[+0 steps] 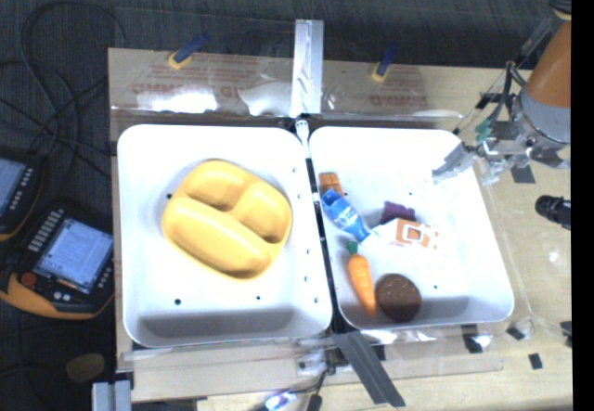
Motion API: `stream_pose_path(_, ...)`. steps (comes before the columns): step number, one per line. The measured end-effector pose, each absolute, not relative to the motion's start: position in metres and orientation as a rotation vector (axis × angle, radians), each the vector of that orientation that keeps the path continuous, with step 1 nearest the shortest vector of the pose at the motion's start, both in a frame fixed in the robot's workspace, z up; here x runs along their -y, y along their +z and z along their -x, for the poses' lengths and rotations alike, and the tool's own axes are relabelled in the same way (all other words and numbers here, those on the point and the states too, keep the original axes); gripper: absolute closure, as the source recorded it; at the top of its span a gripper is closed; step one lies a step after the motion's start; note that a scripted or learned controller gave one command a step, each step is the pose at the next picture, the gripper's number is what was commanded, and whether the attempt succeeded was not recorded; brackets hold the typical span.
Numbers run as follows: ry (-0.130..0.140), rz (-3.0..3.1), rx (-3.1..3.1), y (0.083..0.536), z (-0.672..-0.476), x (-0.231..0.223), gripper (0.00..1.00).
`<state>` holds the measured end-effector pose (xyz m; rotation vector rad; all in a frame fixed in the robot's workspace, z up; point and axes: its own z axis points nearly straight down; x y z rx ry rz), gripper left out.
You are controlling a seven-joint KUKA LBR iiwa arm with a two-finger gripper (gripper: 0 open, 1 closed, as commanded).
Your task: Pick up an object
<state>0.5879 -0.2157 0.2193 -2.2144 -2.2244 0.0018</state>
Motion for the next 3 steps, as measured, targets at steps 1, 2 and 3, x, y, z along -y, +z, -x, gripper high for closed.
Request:
stream_pose_path(1,0.004,2.377,2.047,0.130,-0.516,0.177,0.00)
stream_pose_path(2,0.003,2.288,2.150,0.172,-0.575,0.180,0.00)
stream_pose_path(3,0.005,2.346,2.087,0.214,-0.605,0.135,0.00)
